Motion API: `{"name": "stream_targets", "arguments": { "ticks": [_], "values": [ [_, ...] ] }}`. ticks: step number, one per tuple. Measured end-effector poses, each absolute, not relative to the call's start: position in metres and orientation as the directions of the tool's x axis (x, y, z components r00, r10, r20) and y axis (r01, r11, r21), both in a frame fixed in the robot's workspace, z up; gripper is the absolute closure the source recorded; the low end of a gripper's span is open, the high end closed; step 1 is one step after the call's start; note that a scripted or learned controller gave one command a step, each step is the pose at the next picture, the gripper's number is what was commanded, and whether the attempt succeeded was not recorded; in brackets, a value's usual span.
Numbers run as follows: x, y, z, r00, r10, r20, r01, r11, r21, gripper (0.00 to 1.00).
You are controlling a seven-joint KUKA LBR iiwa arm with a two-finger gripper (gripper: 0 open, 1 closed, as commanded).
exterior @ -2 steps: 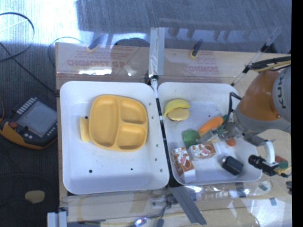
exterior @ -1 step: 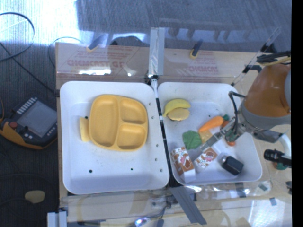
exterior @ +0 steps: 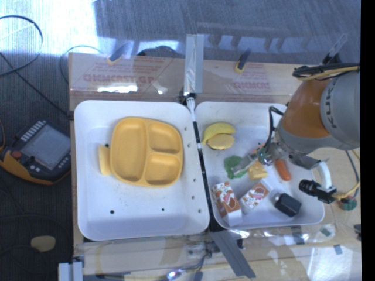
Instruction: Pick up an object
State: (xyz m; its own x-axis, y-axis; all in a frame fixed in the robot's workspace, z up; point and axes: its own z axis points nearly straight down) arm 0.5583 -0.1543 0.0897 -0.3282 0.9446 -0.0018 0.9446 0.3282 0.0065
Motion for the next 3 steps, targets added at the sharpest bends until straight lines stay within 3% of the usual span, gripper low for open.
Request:
{"name": "stream_targets", "arguments": {
  "ticks": [1, 2, 3],
  "values": [
    [0.559, -0.154, 0.096, -0.328, 0.945, 0.0, 0.945, 0.328, 0.007, 1.0],
    [0.585, -0.08, 0.179, -0.223, 0.975, 0.001, 0.975, 0.223, -0.007, 1.0],
    [0.553, -0.072, 0.195, -0.294, 0.956, 0.0, 0.956, 0.294, -0.008, 1.0]
  ]
}}
